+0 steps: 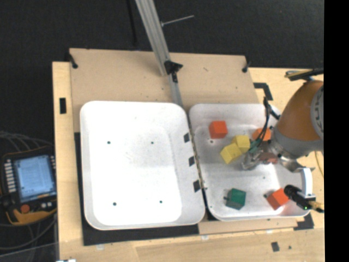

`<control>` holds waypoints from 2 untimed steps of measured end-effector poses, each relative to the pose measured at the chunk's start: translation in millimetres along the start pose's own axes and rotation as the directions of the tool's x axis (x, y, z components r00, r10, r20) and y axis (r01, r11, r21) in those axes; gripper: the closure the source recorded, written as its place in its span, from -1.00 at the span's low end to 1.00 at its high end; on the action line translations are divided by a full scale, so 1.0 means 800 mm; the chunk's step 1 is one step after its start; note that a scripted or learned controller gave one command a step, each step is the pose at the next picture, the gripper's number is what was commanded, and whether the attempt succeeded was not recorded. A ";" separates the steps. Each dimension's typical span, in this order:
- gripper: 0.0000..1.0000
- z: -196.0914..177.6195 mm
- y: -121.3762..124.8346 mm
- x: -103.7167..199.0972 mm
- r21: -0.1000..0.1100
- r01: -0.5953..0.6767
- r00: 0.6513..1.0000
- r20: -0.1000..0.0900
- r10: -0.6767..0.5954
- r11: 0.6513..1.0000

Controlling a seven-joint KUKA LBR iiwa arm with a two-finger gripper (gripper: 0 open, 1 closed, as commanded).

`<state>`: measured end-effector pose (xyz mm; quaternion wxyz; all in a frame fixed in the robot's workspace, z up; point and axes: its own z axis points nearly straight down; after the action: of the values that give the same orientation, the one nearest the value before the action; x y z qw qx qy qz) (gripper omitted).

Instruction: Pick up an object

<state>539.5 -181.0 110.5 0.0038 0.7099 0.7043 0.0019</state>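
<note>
Two yellow blocks sit mid right bin, touching; look light, rigid, flat-sided, so likely best pinched across opposite faces. Gripper is low just beside them; finger state can't tell. Same bin: orange cube, green block, orange block. Left bin bare.
</note>
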 end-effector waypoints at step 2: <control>1.00 -0.133 0.010 0.001 -0.001 0.011 1.000 0.000 -0.011 1.000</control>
<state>546.4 -180.0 217.1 0.0044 0.7059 0.7083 0.0022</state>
